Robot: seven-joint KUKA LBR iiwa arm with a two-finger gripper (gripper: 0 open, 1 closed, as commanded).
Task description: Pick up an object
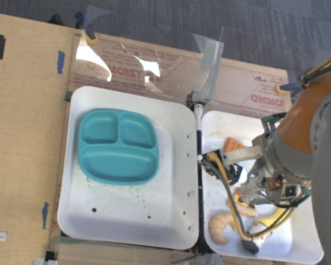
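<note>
The right bin holds several small objects. A tan croissant-shaped piece lies near its front edge, and an orange wedge sits near its back left. A yellow curved item rests towards the right. My gripper hangs low over the middle of this bin, just above and right of the croissant-shaped piece. The wrist hides whatever lies directly under it. I see nothing clearly lifted.
The left bin holds a teal divided plate. A yellow cable with a black end loops across the right bin. The ridge between the bins runs just left of the gripper.
</note>
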